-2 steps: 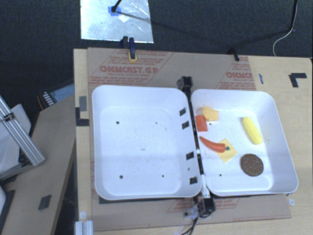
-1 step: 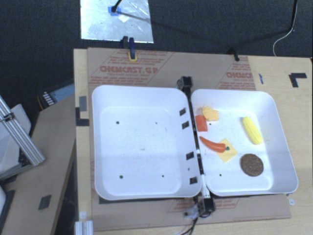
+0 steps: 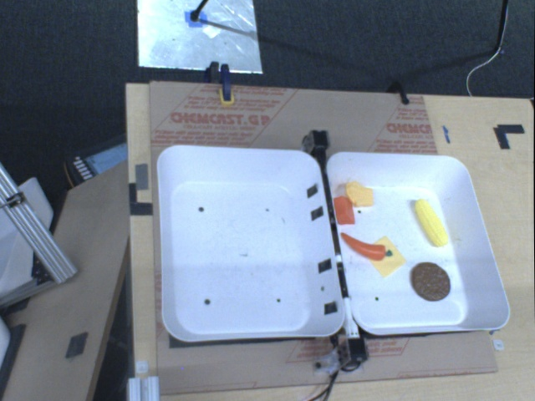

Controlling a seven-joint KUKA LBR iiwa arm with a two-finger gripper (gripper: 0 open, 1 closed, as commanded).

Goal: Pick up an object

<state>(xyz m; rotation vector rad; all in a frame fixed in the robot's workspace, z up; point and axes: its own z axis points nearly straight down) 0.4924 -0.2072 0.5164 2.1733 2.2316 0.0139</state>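
My claw's state: cannot tell. Target: corn cob, near the right bin's right wall, apart from the brown disc. Judged light, rigid, ridged plastic. Recommend gripping across its middle.

I saw even, bright lighting, glare on the foil sheet at eleven o'clock, slightly soft focus.

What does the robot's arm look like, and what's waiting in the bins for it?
The rig notes describe a grey arm with an orange band above the wrist and a two-finger gripper. Waiting in the right bin are a yellow corn cob, a red chilli and a brown disc.
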